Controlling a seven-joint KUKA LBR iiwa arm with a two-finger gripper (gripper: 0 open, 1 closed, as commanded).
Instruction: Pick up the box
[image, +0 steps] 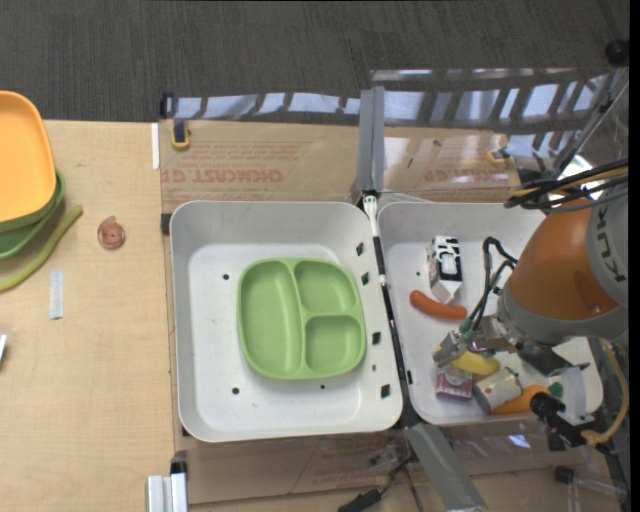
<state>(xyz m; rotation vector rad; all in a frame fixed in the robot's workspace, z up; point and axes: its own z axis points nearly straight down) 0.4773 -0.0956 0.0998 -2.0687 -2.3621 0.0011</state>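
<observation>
White plastic is the material of both bins: the left bin (200, 330) is occupied by a green divided tray (300, 318), while the right bin (405, 300) is reached by the grey-and-orange arm (565, 270) from 3 o'clock. The box (446, 268), white with black print, is seen at the bin's 11 o'clock, with an orange carrot-like piece (438, 306) just below it at 6 o'clock. The gripper (462, 348) is lowered over clutter near a yellow item (480, 365) at 5 o'clock of the box; its opening and any hold cannot be told.

The bench (100, 380) bears two white bins (190, 330), yellow plates (20, 160) at its corner.
</observation>
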